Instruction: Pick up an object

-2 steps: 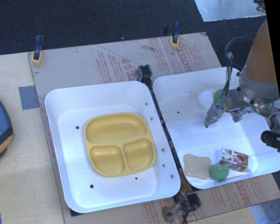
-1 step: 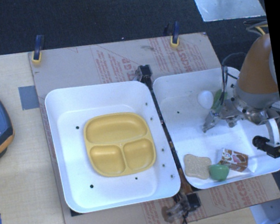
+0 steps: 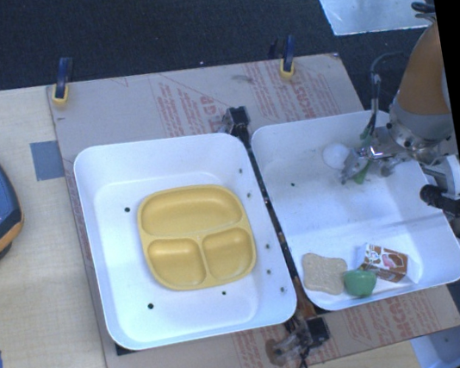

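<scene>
Not yet a pick: gripper low in the right bin, nothing seen in its hold

Across the bench (image 3: 41,306), two white bins side by side. In the left bin (image 3: 105,243), one yellow divided plate (image 3: 196,235), flat and untouched, well apart from the arm. Reaching over the right bin (image 3: 410,218) from its far right side, the arm (image 3: 419,86), with the gripper (image 3: 364,161) down near the bin floor at the back. Along that bin's near edge, a slice of toast (image 3: 323,272), a small printed packet (image 3: 386,262) and a green round piece (image 3: 360,282), close together and all well apart from the gripper. Just beside the gripper, toward the left, a small white ball (image 3: 334,154), the likeliest target, seemingly lying on the bin floor.

Whether clenched or released: impossible to tell at this size and angle. Nothing visibly raised. Judged done: the approach and the descent. Judged left: a sure hold on one object, then the lift clear of the bin.
</scene>
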